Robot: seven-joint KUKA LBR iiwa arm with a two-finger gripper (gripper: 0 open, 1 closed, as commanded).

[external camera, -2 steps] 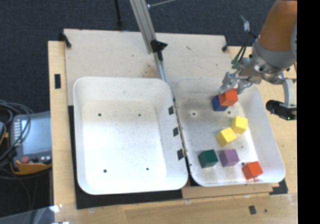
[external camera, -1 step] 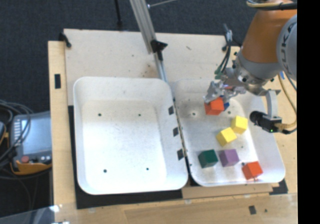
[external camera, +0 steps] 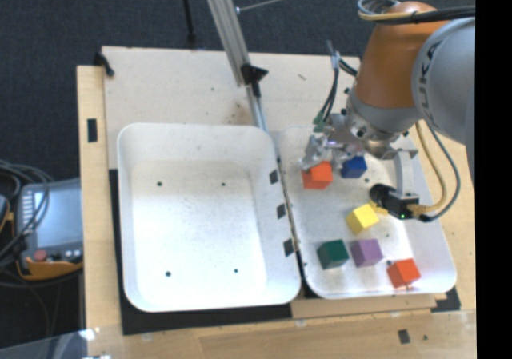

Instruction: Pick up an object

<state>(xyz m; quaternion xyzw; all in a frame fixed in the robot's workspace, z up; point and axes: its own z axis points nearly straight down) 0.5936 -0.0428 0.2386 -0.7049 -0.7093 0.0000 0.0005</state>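
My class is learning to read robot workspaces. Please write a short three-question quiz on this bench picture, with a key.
1. True or false: the green cube sits in the left white bin.
2. How many orange cubes lie in the right white bin?
3. Which cube touches the green one's right side? A) small yellow cube B) small purple cube C) small blue cube

Key
1. False; it is in the right bin, near the divide.
2. Two: one orange cube below the arm's hand, another orange cube near the front right corner.
3. B.
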